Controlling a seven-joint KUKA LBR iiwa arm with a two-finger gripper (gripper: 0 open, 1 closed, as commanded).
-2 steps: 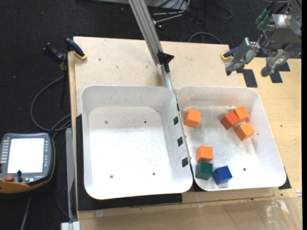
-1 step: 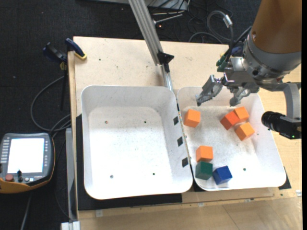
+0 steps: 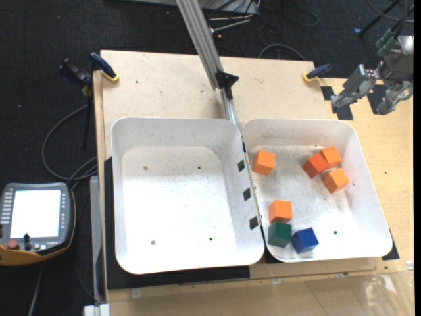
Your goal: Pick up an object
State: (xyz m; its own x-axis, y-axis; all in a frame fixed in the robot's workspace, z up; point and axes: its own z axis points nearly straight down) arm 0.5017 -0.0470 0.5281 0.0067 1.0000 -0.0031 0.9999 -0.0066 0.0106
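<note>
Camera view shows first the wooden bench (image 3: 164, 84), and on it two shallow white bins side by side. The left bin (image 3: 131, 150) has only bare floor to show; the right bin (image 3: 368, 203) holds all the small blocks. The gripper (image 3: 368, 91) hangs at the upper right, outside the right bin and above the bench, well apart from every block. Whether the claw is released or clenched I cannot tell, because it is small and seen from an unclear angle; nothing is visible in it.

So the task seems to be at its very start: no object is lifted, and the approach, the descent and the grasp are all left to do.

In the right bin, three orange cubes (image 3: 325, 165) crowd together near the far right wall, touching one another. One orange cube (image 3: 264, 162) lies alone near the divider. Near the front, another orange cube (image 3: 281, 210) sits just behind a green cube (image 3: 280, 234), with a blue cube (image 3: 304, 239) beside it. Being cubes, they have no long axis; each is only turned a little differently.
</note>
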